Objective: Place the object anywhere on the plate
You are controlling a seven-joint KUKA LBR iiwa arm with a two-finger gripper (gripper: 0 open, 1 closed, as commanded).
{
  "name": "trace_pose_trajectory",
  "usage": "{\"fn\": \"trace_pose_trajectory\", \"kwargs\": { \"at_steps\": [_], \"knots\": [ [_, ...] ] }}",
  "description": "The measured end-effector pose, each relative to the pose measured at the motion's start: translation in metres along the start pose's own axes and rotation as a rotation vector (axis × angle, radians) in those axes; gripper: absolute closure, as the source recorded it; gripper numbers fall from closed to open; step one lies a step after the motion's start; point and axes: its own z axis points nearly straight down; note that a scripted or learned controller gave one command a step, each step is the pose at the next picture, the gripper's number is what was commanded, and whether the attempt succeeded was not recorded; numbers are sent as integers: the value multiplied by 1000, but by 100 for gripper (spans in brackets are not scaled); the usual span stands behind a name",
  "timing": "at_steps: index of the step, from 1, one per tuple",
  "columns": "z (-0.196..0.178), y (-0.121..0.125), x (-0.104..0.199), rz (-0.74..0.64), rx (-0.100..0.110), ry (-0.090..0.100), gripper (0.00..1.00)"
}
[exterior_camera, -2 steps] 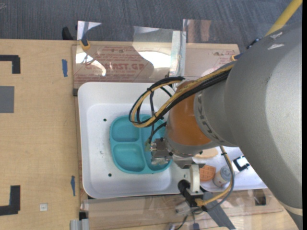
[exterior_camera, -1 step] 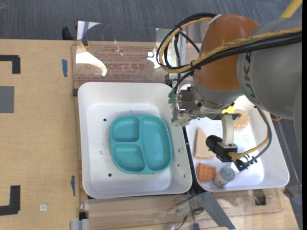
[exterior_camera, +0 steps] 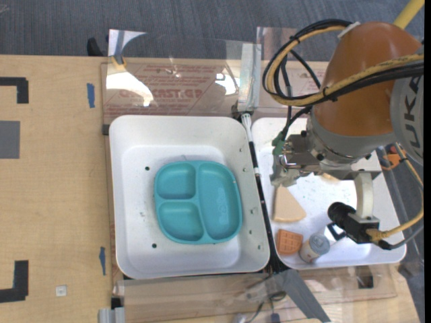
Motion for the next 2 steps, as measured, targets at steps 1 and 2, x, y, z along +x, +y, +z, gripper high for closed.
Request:
{"fn": "trace_pose_trajectory", "kwargs": {
  "at_steps": [1, 2],
  "knots": [
    [75, -3, 65, -6, 11, -2, 100],
    [141, -3, 38, 2, 12, -3, 100]
  ]
}}
